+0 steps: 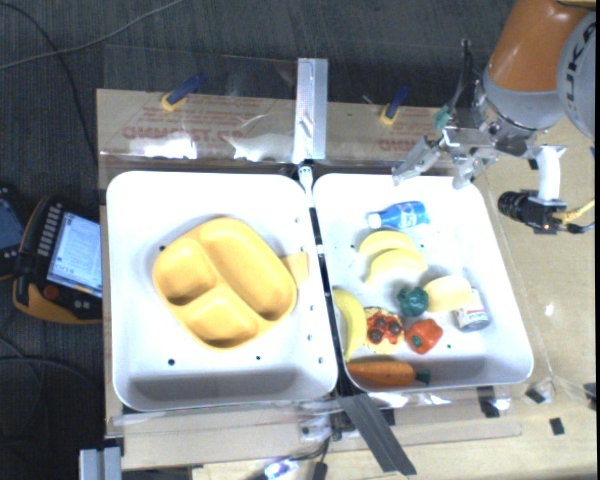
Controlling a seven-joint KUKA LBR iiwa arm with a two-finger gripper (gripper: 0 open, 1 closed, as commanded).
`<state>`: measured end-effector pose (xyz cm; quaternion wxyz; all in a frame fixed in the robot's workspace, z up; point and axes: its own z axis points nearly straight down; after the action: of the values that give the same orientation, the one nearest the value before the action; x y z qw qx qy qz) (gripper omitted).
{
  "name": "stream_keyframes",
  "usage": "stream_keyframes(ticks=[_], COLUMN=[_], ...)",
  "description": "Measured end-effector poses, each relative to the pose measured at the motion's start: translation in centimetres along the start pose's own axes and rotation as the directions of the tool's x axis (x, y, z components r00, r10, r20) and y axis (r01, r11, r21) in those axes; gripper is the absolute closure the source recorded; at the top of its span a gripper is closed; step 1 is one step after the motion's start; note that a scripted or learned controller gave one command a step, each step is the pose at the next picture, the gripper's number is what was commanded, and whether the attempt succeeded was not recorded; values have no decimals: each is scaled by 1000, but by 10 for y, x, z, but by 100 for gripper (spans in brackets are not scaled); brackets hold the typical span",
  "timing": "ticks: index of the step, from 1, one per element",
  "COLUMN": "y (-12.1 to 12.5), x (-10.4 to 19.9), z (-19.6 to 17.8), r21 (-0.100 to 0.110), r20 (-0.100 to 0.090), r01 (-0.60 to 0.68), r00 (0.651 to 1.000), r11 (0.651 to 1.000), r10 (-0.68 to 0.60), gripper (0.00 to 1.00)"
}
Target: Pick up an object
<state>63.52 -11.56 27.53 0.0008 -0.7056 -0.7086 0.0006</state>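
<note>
Camera view: blue bottle (pixel 397 215) just below open, empty claw (pixel 432 169).

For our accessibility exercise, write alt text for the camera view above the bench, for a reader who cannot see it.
A robot gripper hovers open over the back rim of the right bin, holding nothing. That bin holds toy food: a small bottle, bananas, a carrot and a red pepper. The left bin holds a yellow divided plate.

Bright, even light; slight softness.
</note>
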Motion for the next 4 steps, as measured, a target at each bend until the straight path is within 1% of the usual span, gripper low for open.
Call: stream_keyframes(ticks=[1, 2, 3, 4], y=[-17, -20, -19, -49], x=[-9, -18, -17, -55], z=[114, 186, 175, 146], r21=[1, -10, -14, -1], r20=[0, 5, 3, 0], r01=[81, 276, 276, 167], r00=[997, 961, 961, 986], r11=[997, 961, 961, 986], r10=[-81, -276, -276, -167], gripper=[0, 0, 100, 100])
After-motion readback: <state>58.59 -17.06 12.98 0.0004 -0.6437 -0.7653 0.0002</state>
